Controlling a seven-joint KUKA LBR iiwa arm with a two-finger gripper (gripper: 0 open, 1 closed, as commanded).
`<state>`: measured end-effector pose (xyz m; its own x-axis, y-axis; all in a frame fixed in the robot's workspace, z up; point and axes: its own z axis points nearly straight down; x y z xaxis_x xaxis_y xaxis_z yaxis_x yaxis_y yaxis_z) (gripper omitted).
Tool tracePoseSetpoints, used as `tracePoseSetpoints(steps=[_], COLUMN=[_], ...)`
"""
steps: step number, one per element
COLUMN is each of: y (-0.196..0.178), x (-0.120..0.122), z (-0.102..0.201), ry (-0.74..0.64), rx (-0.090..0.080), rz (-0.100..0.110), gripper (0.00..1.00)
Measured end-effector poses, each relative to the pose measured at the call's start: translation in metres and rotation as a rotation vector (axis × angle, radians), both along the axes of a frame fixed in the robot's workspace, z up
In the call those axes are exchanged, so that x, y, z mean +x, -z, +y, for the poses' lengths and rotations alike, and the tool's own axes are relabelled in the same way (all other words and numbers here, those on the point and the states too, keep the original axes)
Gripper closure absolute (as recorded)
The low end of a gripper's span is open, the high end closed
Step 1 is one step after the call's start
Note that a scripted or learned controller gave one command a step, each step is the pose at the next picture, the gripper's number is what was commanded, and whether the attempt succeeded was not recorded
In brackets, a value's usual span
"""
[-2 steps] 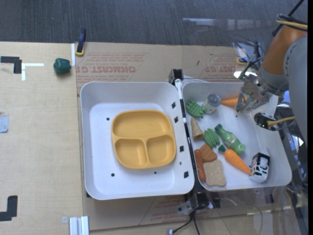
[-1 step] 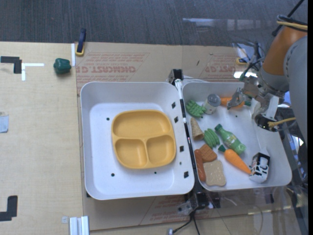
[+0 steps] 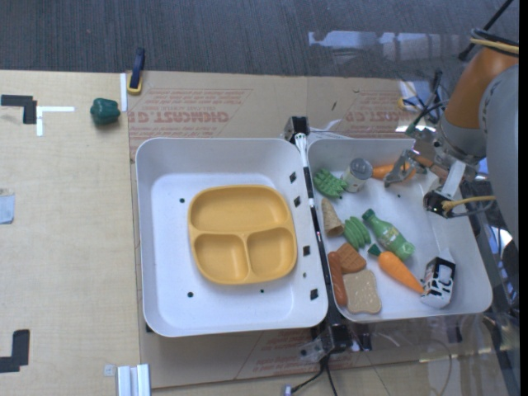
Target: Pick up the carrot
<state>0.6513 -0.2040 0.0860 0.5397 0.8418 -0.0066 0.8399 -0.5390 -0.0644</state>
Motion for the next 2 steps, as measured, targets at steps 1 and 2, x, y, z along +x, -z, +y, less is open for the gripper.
tracePoseSetpoints(steps=[1,2], y=[-0.0073,-0.0081], x=[-0.002,-0.0051], z=[0.0018,0.0045], ry=[0.255,0.378], rx=[-0.012,-0.015], rz=[0.012,0.009], gripper=[0.0,0.0])
